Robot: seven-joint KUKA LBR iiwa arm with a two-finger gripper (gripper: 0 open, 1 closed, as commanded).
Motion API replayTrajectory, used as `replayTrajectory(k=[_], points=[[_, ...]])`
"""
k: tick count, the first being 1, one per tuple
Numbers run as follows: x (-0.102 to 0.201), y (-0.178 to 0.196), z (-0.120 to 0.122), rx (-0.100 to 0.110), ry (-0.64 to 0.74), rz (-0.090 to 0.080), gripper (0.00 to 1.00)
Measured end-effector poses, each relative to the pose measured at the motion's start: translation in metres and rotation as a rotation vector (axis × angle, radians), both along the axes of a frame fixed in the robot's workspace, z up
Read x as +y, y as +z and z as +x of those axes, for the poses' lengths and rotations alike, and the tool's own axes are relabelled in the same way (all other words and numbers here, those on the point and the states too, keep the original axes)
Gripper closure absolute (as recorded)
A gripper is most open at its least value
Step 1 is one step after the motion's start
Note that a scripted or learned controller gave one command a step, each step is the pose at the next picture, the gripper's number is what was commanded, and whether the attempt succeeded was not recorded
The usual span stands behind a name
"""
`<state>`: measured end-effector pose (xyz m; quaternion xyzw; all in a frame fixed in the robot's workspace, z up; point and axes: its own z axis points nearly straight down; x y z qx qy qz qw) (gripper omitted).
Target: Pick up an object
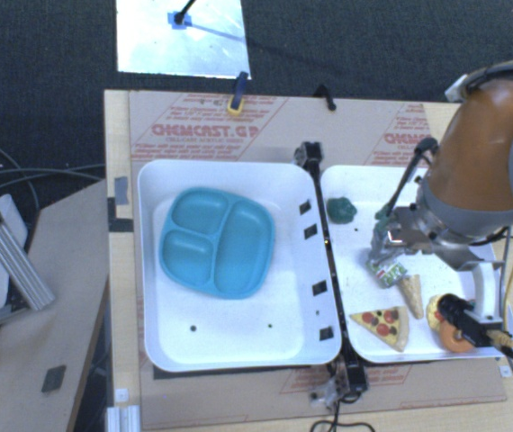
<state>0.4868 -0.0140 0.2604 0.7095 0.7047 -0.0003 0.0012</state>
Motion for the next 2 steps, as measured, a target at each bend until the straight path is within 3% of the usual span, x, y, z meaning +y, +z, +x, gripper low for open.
replayTrajectory(k=[1,2], points=[[0.076,0.04,0.01,-0.005,0.019,0.005,1.0],[0.038,0.064,0.029,-0.004,0.006,0.001,1.0]])
